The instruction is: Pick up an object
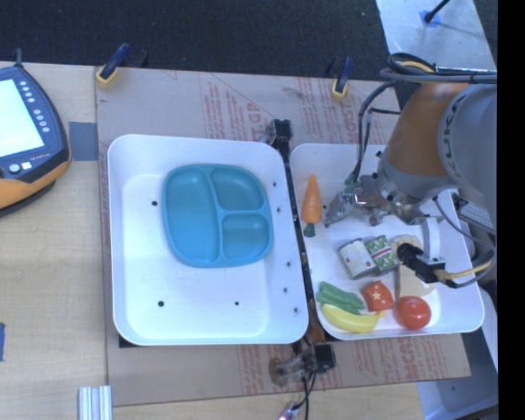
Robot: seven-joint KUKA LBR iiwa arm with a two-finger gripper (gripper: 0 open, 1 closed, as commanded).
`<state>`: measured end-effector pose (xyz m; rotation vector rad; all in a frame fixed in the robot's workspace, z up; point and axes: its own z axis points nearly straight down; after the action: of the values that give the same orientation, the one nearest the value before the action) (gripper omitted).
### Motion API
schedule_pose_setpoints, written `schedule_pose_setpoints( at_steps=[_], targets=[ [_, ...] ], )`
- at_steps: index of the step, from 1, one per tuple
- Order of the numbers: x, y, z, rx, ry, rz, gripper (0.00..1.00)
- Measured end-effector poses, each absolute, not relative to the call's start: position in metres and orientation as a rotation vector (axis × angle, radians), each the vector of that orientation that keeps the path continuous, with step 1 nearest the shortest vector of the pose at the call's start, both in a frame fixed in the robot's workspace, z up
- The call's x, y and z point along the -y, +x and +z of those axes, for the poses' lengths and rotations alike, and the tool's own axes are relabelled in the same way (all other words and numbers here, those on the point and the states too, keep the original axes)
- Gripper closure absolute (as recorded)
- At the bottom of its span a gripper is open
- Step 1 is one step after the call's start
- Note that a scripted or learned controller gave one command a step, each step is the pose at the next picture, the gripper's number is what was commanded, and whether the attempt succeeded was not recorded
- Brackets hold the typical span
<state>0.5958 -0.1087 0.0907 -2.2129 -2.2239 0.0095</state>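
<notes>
My gripper (360, 201) hangs low over the right bin (469, 322); I cannot tell how it is set. Just to its left lies the carrot (311, 201), tip pointing away. Below it sits the small carton (367, 255), and further down the strawberry (377, 296), tomato (412, 312), banana (350, 320) and green pod (339, 295). Well left, the blue divided plate (217, 214) rests in the left bin (140, 322).

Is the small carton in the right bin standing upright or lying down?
Lying down: the carton shows its long printed side on the bin floor.
</notes>
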Motion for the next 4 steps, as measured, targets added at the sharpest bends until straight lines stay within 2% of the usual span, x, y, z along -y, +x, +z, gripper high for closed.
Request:
schedule_pose_setpoints(
  at_steps=[1, 2, 3, 4],
  targets=[
    [0.11, 0.596, 0.102, 2.226, -2.212, 0.012, 1.0],
    [0.11, 0.596, 0.102, 2.227, -2.211, 0.014, 0.0],
    [0.095, 0.547, 0.091, 2.223, -2.214, 0.007, 0.0],
    [0.117, 0.65, 0.092, 2.225, -2.216, 0.002, 0.0]
  ],
)
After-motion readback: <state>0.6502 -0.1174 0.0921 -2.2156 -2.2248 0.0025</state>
